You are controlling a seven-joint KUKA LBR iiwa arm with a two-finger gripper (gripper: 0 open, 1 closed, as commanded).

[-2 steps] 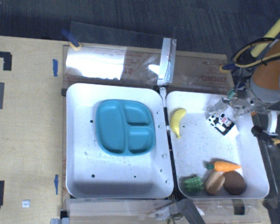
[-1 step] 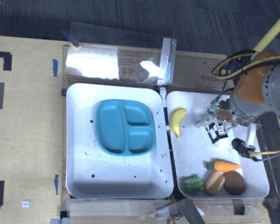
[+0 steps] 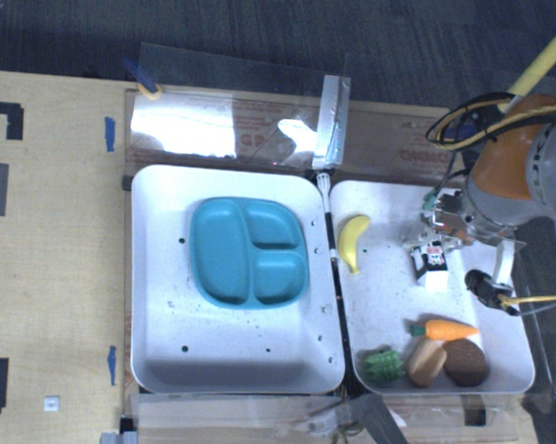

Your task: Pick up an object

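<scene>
Looking down on the bench, you see two shallow white bins side by side. Your left bin (image 3: 157, 350) carries a blue divided plate (image 3: 250, 252) with three compartments, lying flat near the bin's middle. Your right bin (image 3: 518, 367) holds all the loose objects.

A yellow banana (image 3: 353, 241) lies by itself at the right bin's upper left, just beside the wall shared with the left bin. Along the lower edge you find a cluster: an orange carrot (image 3: 446, 330) lies across the top, a tan potato-like piece (image 3: 426, 362) sits below it, and a dark brown rounded object (image 3: 466, 361) touches that piece on its right. A green broccoli piece (image 3: 381, 364) rests just to the left of the tan one.

Your arm (image 3: 521, 166) comes in from the right, its orange band above the wrist over the bin's upper right corner. The gripper (image 3: 432, 257) hangs above the bin's upper middle, well apart from the cluster and to the right of the banana. You cannot tell from this angle how wide the pincer stands; the tip is small and cluttered against the white floor. No object is visibly between its fingers.
</scene>
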